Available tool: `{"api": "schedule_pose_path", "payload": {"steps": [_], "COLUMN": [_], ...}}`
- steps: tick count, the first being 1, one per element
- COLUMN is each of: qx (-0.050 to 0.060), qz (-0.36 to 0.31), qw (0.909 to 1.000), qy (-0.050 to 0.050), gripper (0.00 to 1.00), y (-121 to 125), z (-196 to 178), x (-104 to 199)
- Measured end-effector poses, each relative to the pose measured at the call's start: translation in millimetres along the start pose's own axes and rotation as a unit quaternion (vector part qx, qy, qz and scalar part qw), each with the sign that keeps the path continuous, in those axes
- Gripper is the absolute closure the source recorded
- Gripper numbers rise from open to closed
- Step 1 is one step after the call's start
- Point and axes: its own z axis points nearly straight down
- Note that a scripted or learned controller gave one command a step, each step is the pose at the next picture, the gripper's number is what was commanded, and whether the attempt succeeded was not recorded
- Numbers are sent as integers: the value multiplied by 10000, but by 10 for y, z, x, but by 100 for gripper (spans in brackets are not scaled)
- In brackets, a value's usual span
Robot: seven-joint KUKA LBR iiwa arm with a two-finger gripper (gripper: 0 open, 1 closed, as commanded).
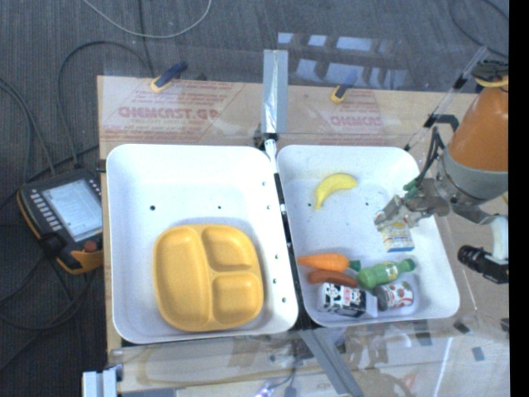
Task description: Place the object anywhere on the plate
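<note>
A yellow plate with three compartments lies in the left bin, toward its front. The right bin holds a yellow banana, an orange carrot, a green bottle and a small blue and yellow carton. My gripper hangs low over the right side of the right bin, just above the far end of the carton and to the right of the banana. Nothing can be made out in its grasp.
At the right bin's front edge lie a black and white can, a red and white can and a reddish stick under the carrot. A raised rim divides the bins. A teach pendant sits off the bench, left.
</note>
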Motion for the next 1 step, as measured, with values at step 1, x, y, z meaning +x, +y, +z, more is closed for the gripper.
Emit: {"api": "schedule_pose_path", "payload": {"steps": [1], "qx": [11], "qz": [137], "qw": [9999], "qy": [21], "gripper": [100], "y": [-131], "z": [180], "x": [972]}}
